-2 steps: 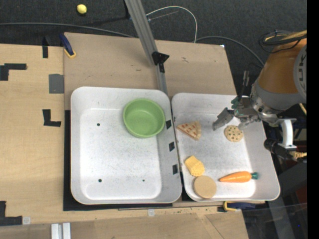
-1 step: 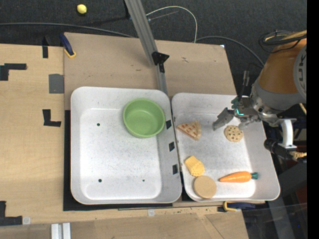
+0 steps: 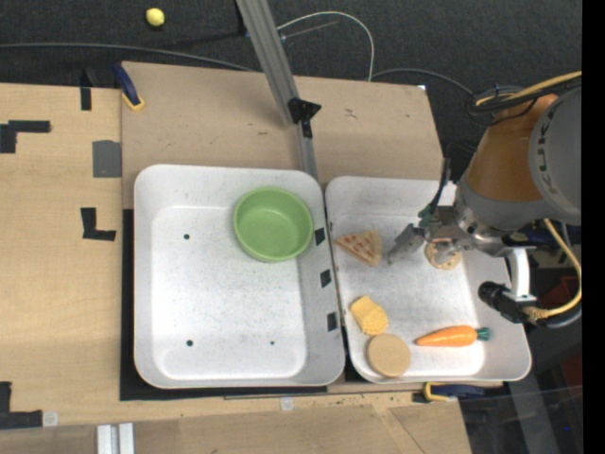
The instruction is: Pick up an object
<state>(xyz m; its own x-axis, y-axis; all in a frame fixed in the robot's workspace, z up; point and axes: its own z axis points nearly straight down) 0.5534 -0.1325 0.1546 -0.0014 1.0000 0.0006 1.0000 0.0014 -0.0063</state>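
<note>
My gripper (image 3: 430,244) hangs low over the upper part of the right bin (image 3: 416,197), and it is open, its jaws spread apart. One dark finger (image 3: 405,243) points down-left toward a tan wedge-shaped slice (image 3: 359,247). A small round beige cookie-like piece (image 3: 442,255) lies on the bin floor just under the gripper, partly covered by it, and the jaws are not closed on it. Lower in the same bin lie a yellow ridged piece (image 3: 370,315), a flat tan disc (image 3: 388,355) and an orange carrot (image 3: 449,337).
A green bowl (image 3: 273,223) stands in the upper right of the left bin (image 3: 170,282). A grey metal pole (image 3: 274,55) slants down to the divider between the bins. The arm's orange band (image 3: 506,159) rises at the right.
</note>
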